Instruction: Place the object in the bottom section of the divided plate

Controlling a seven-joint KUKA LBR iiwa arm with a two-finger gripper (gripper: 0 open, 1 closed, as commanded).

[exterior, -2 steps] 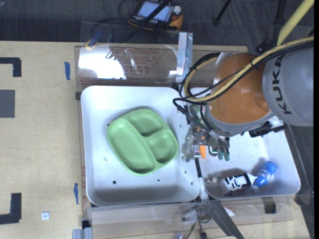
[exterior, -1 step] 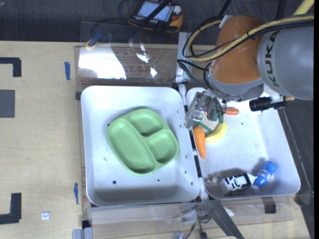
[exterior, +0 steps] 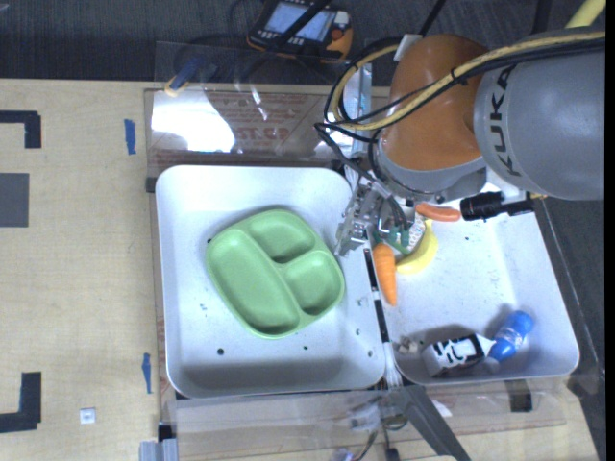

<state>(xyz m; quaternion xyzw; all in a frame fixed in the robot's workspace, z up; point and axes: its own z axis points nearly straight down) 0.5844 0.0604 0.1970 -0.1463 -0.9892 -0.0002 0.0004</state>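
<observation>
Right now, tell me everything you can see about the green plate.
The plate is pale green, looks like smooth plastic, and has rounded corners. Raised ridges split it into three sections: one long one along its left and lower side, two smaller ones at its upper right. It lies flat and turned at an angle on the floor of the left bin, roughly in the middle. Nothing sits in any section, and the gripper is apart from it, to its upper right.

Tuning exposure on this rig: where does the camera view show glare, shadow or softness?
Camera view: strong white glare on the clear sheet behind the left bin; soft shadow rings the green divided plate; the gripper is cluttered and slightly blurred; the carrot stays sharp.
</observation>
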